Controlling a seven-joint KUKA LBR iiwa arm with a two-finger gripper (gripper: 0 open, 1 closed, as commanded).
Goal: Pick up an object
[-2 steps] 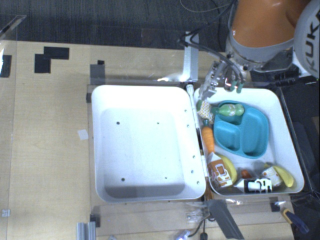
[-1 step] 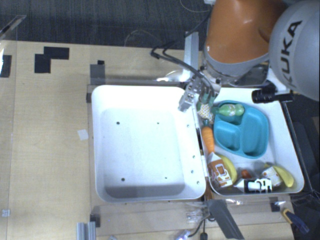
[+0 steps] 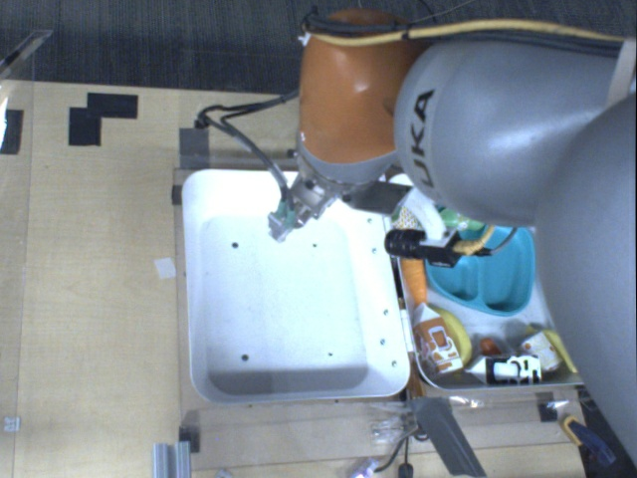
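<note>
1. Spotted the fingers (image 3: 283,223) well to the left of the teal tray (image 3: 493,267), hanging on a slant over the bare floor of the left bin (image 3: 279,317).
2. No telling open from shut there, and no telling whether anything's pinched. Too small and blurry. Maybe a greenish smudge at the tip, but not calling it.
3. Found all the grabbable stuff crowded round the teal tray inside the right bin (image 3: 468,382):
   - an orange stick (image 3: 416,282) right along the tray's left edge
   - a banana (image 3: 454,335) just off the tray's near-left corner, lying against a brown packet (image 3: 432,347)
   - a black-and-white thing (image 3: 513,369) off the tray's near side, hard up against the bin wall
4. Guessing at the reason for the squeeze: most of that bin's floor taken by the tray, so everything else is jammed into the strip beside it. Tight for picking, with walls and neighbours touching.
5. Also guessing at the reason for the hover so far left of the tray: either the drop-off side or a try at nothing, since there's nothing to pick under there.
6. So, task-wise, not calling anything picked. Probably needs a trip back over to the tray's near-left corner, and the banana looks like the easiest target.
</note>
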